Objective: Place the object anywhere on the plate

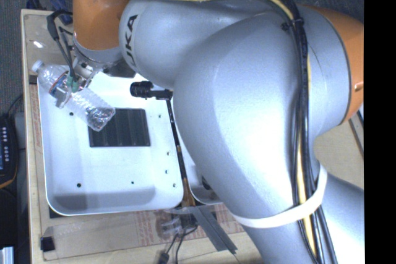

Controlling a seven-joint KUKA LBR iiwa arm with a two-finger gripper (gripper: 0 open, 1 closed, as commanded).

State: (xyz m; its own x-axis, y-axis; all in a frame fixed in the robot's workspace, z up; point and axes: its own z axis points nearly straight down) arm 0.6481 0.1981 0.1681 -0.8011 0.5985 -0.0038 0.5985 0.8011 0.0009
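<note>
The arm (247,102) lies nearest the camera, its broad grey body covering most of the right and middle of the camera view, with black and yellow cables (297,59) running along its upper side. An orange band (99,3) sits above the wrist at the upper left.

The gripper (73,80) hangs below that band, over the far left part of the left bin (105,195). Whether its jaws are open, closed or gripping anything cannot be told: they are small and partly merged with the thing beneath them.

Right at the gripper lies a clear plastic bottle (77,99), the task's thing. It lies on its side, slanted, with its cap end up and to the left of the jaws and its crumpled base down and to the right of them. The bottle's middle seems to sit directly under the jaws, but contact cannot be confirmed.

Just beyond the bottle's base, below and right of the jaws, a dark ribbed rectangular plate (124,133) lies flat on the bin floor. The bottle's base reaches over its upper left corner.

Further right of the jaws, past the bin's edge, a sliver of the right bin (201,195) shows beneath the arm.
</note>
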